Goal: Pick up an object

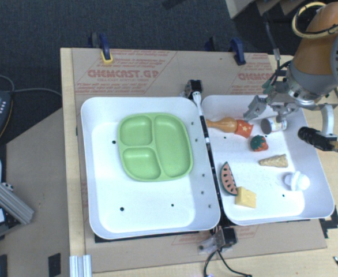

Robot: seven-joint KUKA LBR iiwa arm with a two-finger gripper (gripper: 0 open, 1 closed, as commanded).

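The gripper [262, 112] hangs open and empty above the toy carrot [231, 124] — placed, I judge, to descend on it.

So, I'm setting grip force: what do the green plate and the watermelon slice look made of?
Green plate: likely hard moulded plastic, with an even colour and soft sheen. Watermelon slice: probably a plastic or rubber toy with painted seeds; too small to tell.

Cardboard-topped bench [157, 68] bears left bin [100, 172] beside right bin [316, 178].
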